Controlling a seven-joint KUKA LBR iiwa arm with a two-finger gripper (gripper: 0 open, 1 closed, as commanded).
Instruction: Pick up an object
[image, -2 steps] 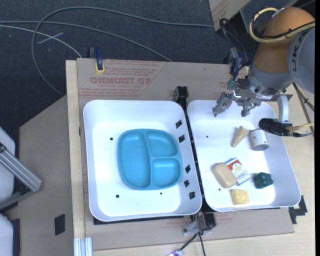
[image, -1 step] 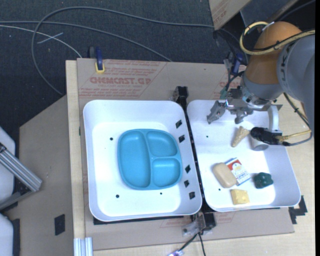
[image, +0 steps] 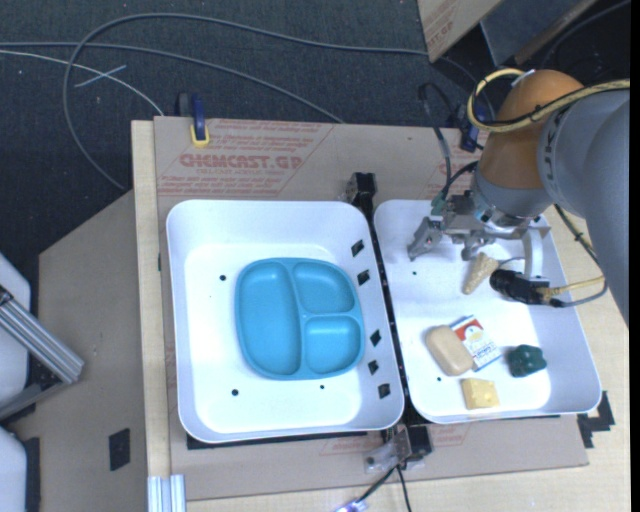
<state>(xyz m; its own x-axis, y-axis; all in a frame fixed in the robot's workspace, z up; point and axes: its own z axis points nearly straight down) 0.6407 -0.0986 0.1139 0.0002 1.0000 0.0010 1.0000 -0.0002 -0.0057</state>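
Note:
My gripper (image: 443, 246) hangs over the back part of the right bin (image: 420, 300), its two fingers spread apart and open with nothing between them. A beige cone-shaped piece (image: 482, 270) lies just right of the right-hand finger, apart from it. Nearer the front of the same bin lie a tan bun-like piece (image: 449, 350), a small red, white and blue box (image: 478, 338) leaning against it, a dark green lump (image: 524, 360) and a yellow square wedge (image: 481, 393).
The left bin (image: 200, 300) holds a blue divided plate (image: 298, 317) at its middle. A ridge with black clips (image: 372, 300) separates the two bins. The grey arm with its orange band (image: 530, 130) comes in over the right bin's back right corner.

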